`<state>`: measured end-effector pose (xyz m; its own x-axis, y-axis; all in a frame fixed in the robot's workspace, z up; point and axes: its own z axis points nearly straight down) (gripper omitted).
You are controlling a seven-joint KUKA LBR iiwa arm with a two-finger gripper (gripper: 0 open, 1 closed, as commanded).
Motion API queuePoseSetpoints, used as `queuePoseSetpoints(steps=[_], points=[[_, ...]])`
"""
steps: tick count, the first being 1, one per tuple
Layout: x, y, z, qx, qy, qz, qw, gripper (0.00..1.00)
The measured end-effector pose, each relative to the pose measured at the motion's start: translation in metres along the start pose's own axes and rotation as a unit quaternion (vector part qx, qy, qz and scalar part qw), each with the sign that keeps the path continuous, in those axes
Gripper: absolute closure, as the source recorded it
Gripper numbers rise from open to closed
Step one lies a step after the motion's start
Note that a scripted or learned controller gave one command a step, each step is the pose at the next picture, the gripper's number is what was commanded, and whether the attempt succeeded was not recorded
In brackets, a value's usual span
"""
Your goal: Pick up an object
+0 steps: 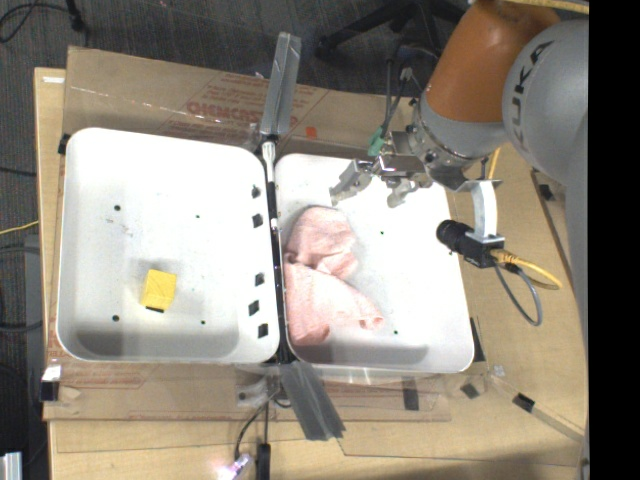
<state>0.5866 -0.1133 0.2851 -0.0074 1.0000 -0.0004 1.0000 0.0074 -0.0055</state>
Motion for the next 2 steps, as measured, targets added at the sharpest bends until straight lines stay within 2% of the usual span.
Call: queuePoseSetpoints(steps=[1,2], points=[[-0.016,0.021,0.109,0.0,0.0,-0.09,0.9959,0.0],[-0.045,0.034,0.191,-0.001,0.001,-0.185,0.9827,0.0]])
